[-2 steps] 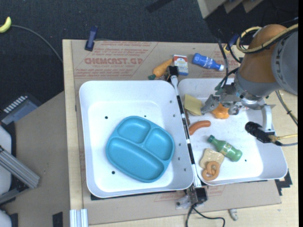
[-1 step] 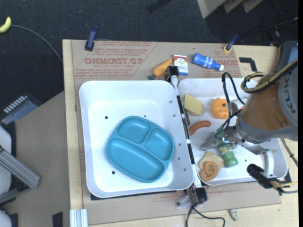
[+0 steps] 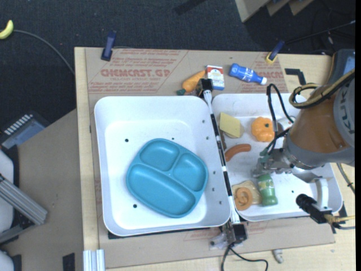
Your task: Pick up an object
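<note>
End effector [image 3: 266, 168] hovering low in right bin [image 3: 333, 199], directly over green bottle [image 3: 267, 191]; finger state cannot tell. Green bottle lying beside spiral pastry roll [image 3: 245, 196] at near edge. Smooth sausage [image 3: 237, 150], pale cheese wedge [image 3: 230, 125] and ribbed orange pumpkin [image 3: 262, 129] sitting farther back. Left bin [image 3: 107, 151] holding glossy blue compartment plate [image 3: 167, 176]. On cardboard-covered counter [image 3: 135, 72] beyond bins: blue bottle [image 3: 247, 74], small carton [image 3: 215, 77], carrot [image 3: 193, 81].
</note>
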Action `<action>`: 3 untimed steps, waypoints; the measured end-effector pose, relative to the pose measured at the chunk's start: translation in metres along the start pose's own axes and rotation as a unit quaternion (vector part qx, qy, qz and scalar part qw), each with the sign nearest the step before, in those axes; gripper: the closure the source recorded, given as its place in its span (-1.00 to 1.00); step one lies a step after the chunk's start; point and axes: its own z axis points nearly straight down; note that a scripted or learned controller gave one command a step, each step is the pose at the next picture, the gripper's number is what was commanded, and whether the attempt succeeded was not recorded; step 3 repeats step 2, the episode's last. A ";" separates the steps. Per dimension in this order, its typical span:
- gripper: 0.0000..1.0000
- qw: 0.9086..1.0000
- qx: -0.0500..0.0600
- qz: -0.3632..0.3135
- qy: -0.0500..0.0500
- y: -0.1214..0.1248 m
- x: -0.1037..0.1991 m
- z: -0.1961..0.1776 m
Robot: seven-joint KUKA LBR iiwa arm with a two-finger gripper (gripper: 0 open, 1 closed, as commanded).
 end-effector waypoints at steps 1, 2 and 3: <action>1.00 1.000 0.000 -0.001 0.000 -0.020 0.035 -0.099; 1.00 1.000 0.000 -0.001 0.000 -0.017 0.078 -0.109; 1.00 1.000 0.000 -0.001 0.000 -0.017 0.078 -0.109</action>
